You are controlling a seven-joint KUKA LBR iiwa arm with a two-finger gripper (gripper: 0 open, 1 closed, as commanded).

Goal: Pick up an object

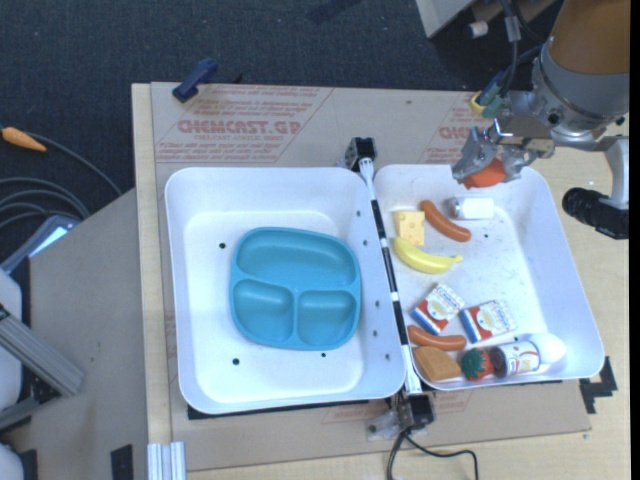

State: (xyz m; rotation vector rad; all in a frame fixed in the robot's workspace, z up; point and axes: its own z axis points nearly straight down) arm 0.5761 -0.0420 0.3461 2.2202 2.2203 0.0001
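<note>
Two white bins sit side by side; the left bin (190, 268) holds a blue plate (295, 288). The arm (590, 38) reaches in from the right over the right bin's (570, 268) far rim. Its gripper (487, 163) pinches an orange object (488, 176), raised above the sausage (446, 221).

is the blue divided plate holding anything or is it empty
Empty. The blue plate lies flat in the left bin, and all three of its compartments show bare blue.

Bright even overhead light, soft shadows, white bins (190, 268) slightly glaring, mild overall softness
</note>
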